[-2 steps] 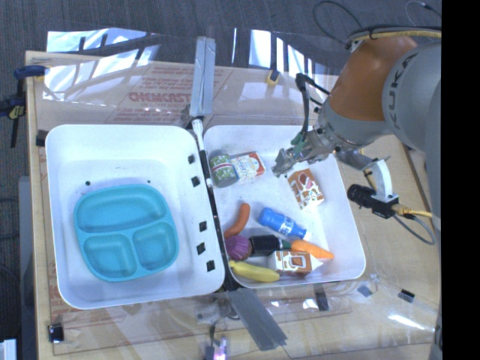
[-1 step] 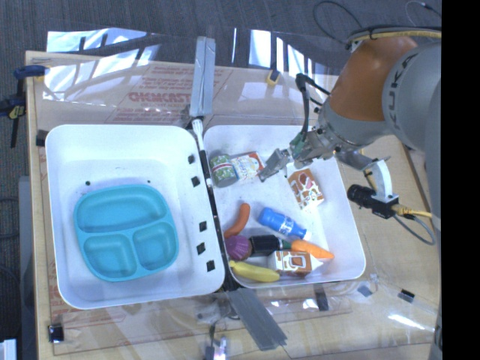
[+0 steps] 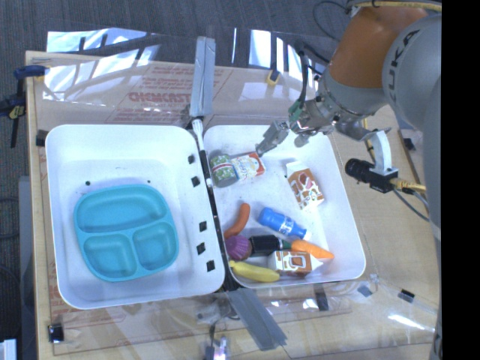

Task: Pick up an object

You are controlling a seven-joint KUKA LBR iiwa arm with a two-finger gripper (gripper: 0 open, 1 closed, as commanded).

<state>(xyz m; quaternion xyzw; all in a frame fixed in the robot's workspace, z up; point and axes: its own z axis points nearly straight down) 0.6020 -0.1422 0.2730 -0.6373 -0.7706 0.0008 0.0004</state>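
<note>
The right bin (image 3: 346, 214) holds several small items. A green and red packet (image 3: 236, 167) lies at its back left, and a red and white carton (image 3: 305, 188) sits right of it. Further forward are an orange sausage shape (image 3: 239, 219), a blue bottle (image 3: 279, 221), a purple piece (image 3: 238, 246), a black piece (image 3: 264, 244), an orange carrot (image 3: 311, 250), a brown carton (image 3: 291, 262) and a yellow banana (image 3: 253, 271). My gripper (image 3: 281, 141) hangs open over the bin's back edge. One finger (image 3: 268, 139) points down toward the packet's right end, and nothing is between the fingers.
The left bin (image 3: 60, 156) holds a blue divided tray (image 3: 125, 229). A grey divider rail (image 3: 201, 81) runs back from between the bins. The arm's orange band (image 3: 367, 36) and a black cable fitting (image 3: 367, 172) hang over the right bin's far right side.
</note>
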